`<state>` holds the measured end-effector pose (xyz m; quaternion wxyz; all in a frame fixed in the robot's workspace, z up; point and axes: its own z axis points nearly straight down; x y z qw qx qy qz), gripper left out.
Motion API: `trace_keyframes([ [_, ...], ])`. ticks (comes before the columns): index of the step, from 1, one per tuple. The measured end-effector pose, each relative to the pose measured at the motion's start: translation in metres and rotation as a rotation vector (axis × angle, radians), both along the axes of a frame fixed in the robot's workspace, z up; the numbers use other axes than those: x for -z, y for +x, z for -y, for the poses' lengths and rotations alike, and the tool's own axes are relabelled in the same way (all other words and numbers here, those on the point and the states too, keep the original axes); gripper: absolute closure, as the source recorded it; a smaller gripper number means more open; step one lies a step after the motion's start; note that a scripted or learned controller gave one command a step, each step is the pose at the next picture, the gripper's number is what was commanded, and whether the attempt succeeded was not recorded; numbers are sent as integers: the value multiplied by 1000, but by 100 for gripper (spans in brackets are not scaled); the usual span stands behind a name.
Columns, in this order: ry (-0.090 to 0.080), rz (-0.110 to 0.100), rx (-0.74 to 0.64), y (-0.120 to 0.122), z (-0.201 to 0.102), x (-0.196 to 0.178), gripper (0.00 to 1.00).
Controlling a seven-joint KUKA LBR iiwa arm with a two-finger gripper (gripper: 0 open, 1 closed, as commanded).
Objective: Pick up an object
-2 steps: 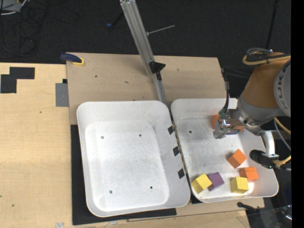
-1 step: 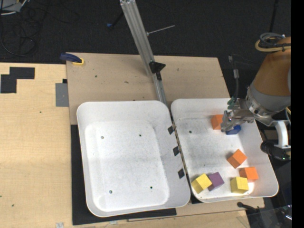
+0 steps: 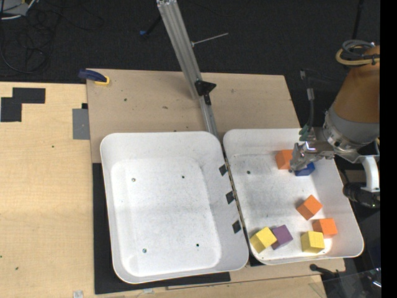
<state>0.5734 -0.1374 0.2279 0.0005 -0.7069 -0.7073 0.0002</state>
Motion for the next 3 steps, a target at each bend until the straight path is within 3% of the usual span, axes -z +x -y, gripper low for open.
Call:
trace_keyframes([
  [1, 2, -3, -2, -12, -43, -2, 100],
  [3, 3, -4, -4, -22, -162, -6, 100],
])
